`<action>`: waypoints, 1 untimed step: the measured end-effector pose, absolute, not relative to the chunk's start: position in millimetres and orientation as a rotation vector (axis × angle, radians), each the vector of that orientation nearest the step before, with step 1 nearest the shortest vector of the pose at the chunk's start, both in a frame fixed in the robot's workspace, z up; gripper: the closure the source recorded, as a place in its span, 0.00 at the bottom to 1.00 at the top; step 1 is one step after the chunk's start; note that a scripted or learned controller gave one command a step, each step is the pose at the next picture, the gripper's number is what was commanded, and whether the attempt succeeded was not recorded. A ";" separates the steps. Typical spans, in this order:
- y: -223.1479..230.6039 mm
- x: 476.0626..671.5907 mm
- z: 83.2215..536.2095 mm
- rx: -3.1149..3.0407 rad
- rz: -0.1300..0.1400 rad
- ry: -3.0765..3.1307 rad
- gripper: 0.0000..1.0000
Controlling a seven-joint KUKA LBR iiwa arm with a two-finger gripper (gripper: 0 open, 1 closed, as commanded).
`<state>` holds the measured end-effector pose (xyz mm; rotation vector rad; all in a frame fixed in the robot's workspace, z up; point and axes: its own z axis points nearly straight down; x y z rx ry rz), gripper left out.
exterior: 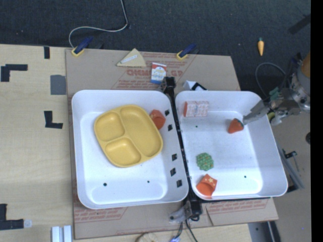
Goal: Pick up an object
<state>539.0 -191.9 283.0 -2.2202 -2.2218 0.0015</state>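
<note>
Whether the jaws of the gripper [251, 116] are apart or together cannot be told, since they appear as one thin grey tip at the right bin's [262, 150] upper right, just beside a small orange-red cone [235, 126]. That cone lies on the bin floor, its narrow end pointing up and right toward the tip, its long axis slanted that way. Three more things share this bin: one pale box with red print [196, 109] at the upper left, one green lump [204, 161] near the middle, and one orange wedge [206, 185] low down. Two bins stand side by side; the left bin [86, 150] bears one yellow three-part plate [128, 134] and one orange cup [158, 119] touching the plate's upper right edge.
</note>
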 end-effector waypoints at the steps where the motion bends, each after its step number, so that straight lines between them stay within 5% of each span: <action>1: -215.6 557.4 156.3 -2.218 0.004 -2.219 0.00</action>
